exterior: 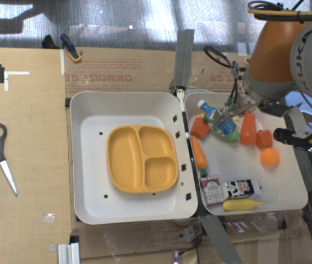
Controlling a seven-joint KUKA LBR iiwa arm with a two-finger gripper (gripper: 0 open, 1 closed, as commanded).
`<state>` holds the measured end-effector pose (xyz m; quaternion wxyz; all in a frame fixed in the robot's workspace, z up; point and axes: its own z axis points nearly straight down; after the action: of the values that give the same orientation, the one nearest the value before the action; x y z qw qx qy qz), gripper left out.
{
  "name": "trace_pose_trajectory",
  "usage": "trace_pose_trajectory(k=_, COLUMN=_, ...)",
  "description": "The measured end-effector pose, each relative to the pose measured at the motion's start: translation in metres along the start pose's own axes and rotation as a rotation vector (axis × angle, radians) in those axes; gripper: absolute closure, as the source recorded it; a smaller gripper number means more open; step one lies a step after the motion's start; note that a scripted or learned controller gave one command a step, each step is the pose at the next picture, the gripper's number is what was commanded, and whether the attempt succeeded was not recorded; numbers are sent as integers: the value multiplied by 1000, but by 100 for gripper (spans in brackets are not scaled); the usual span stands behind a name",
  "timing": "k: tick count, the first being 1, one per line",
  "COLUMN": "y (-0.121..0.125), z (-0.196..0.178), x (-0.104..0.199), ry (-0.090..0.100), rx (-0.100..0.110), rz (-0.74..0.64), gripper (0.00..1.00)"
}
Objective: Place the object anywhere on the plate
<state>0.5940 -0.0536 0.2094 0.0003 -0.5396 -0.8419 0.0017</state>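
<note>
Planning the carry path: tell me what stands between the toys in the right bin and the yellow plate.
The two bins' adjoining raised rims run between the toys and the yellow plate; the orange carrot lies right against that edge. Beyond the rims, only bare bin floor surrounds the plate.

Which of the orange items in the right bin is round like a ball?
The orange ball, lying alone near the bin's right wall. The carrot is long and tapered, and the orange cone-shaped piece stands taller.

Two white bins (pixel 84 164) are seen, and one yellow plate (pixel 142 159). One bottle (pixel 217 118), one carrot (pixel 199 154), one orange ball (pixel 269 157), one banana (pixel 242 204) and one pair of scissors (pixel 0 153) are counted.
</note>
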Motion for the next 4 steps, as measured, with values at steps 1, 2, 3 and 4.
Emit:
trace_pose_trajectory(k=1, y=12, z=-29, x=62, ry=0, rx=-3, rz=-334, gripper=100)
trace_pose_trajectory(k=2, y=31, z=8, x=134, ry=1, rx=-2, rz=-458, gripper=100)
trace_pose_trajectory(k=3, y=31, z=7, x=134, ry=0, rx=-3, rz=-457, gripper=0)
trace_pose_trajectory(k=4, y=31, z=7, x=134, ry=0, rx=-3, rz=-457, gripper=0)
